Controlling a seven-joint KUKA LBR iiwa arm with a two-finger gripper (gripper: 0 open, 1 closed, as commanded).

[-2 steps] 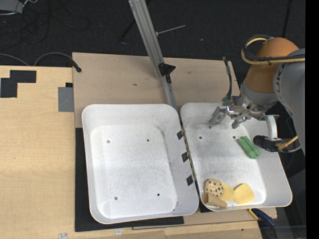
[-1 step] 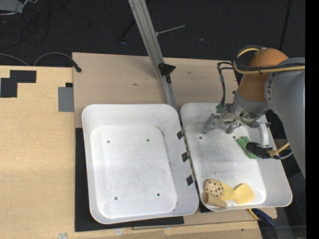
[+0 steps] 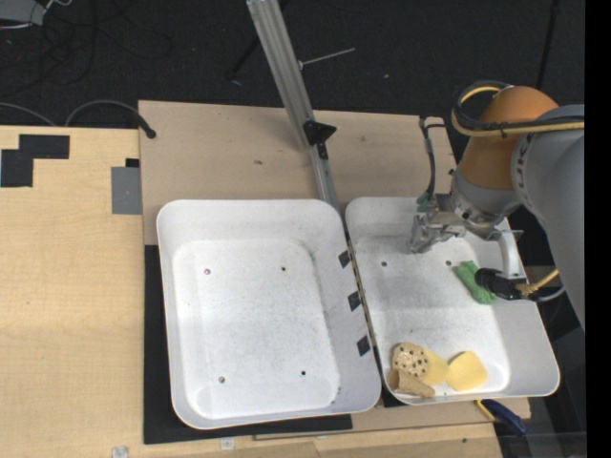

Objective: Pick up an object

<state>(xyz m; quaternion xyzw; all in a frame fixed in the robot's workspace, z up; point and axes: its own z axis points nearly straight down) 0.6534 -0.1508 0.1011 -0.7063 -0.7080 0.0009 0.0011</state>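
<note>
My gripper [image 3: 427,238] hangs over the back of the right bin [image 3: 430,294], its metal fingers pointing down near the bin's far wall. Nothing shows between them. A green object [image 3: 473,281] lies at the bin's right side, a short way to the right and in front of the gripper. In the bin's front corner rest a speckled tan piece [image 3: 410,359], a brown piece [image 3: 414,385] and a yellow piece [image 3: 467,371], all well apart from the gripper.
The left bin [image 3: 253,308] stands beside the right one, joined by black clips [image 3: 354,300]. A slanted aluminium bar [image 3: 289,86] rises behind the bins. The grey arm with its orange band [image 3: 501,151] fills the right side.
</note>
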